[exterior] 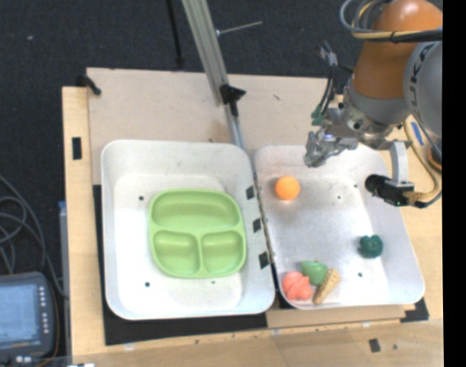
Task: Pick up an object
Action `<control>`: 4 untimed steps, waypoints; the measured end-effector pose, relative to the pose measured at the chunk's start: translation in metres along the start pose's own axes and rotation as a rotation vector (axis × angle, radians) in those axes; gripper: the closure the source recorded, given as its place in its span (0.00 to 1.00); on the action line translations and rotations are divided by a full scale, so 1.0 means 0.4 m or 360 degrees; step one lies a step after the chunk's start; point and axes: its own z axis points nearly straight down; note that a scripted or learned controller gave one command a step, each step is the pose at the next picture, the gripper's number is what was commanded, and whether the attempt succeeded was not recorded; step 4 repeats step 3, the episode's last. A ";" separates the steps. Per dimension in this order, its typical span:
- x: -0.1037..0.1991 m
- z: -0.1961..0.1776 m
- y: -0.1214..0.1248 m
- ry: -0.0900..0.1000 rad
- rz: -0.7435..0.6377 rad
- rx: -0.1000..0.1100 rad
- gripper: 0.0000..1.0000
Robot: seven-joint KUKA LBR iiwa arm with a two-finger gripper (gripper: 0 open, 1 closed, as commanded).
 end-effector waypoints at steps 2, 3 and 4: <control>0.263 -0.008 0.041 0.0001 -0.0001 -0.0003 1.00; 0.386 0.053 0.047 -0.0001 0.0001 0.0002 1.00; 0.386 0.053 0.047 -0.0001 0.0001 0.0002 1.00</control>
